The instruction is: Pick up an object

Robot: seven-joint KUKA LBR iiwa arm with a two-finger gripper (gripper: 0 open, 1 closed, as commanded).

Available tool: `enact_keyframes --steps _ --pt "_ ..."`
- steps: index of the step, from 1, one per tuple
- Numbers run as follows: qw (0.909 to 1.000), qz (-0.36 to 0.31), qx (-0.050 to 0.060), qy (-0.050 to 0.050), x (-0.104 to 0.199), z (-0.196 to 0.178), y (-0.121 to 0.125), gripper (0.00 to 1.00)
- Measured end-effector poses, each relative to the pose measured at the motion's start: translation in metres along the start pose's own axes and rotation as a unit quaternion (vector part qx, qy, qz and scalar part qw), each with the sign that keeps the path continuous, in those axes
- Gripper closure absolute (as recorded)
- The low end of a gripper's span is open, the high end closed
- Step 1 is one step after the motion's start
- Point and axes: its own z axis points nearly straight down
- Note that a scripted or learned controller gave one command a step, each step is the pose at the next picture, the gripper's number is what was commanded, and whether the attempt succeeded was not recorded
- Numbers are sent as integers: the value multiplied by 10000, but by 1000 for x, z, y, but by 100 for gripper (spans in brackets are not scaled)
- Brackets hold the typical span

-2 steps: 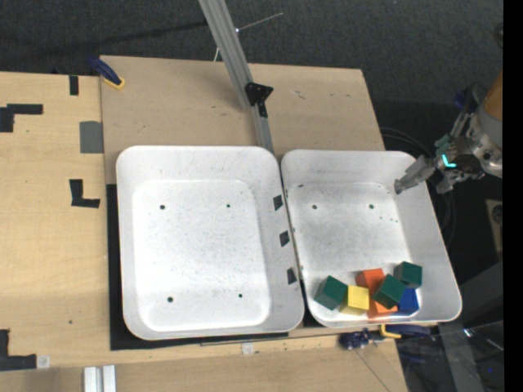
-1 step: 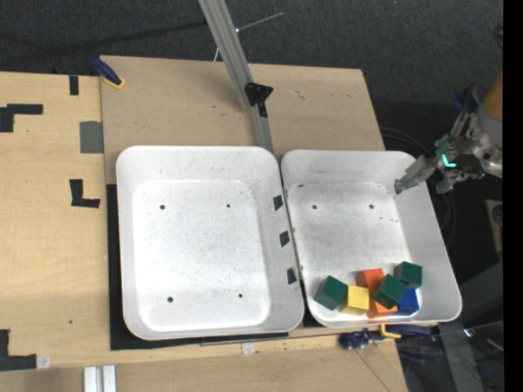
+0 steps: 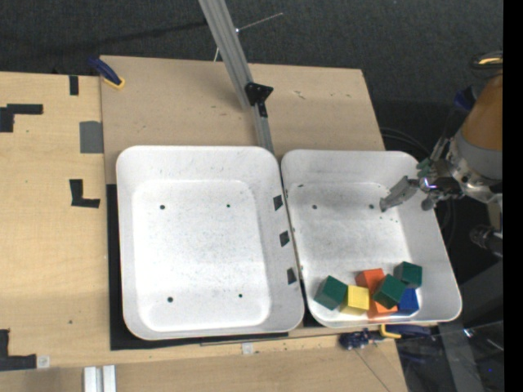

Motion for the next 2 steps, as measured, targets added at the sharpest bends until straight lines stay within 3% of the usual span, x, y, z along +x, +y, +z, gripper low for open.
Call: enact_keyframes --steps 2 --pt "10000 -4 -19 -8 5 111 0 0"
